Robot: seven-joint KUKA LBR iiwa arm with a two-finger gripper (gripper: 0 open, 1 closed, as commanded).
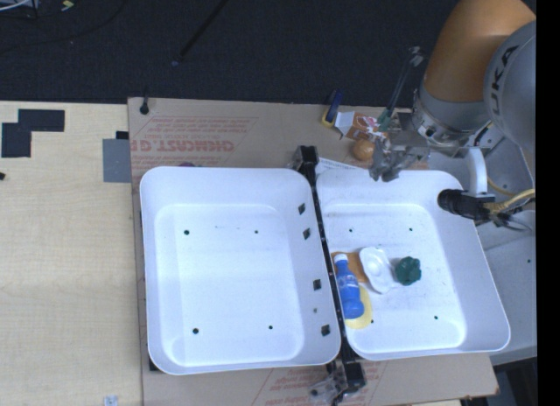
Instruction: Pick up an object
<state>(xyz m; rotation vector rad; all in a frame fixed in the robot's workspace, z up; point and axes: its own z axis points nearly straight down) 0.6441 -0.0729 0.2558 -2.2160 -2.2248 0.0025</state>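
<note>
Right bin [455,330] holds three things: blue bottle [347,286]; white piece [376,269]; green lump [408,269]; tool [385,171] state unclear.

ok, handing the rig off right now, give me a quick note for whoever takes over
Claw: over the far rim of the right bin, nothing seen in it.
Things: blue bottle, white piece and green lump, all lying in the right bin's near half. Bottle sits by the divider; white piece touches the green lump. Left bin beside it.
Done: no pick yet.
Left: descend on one object, grasp and lift.
</note>
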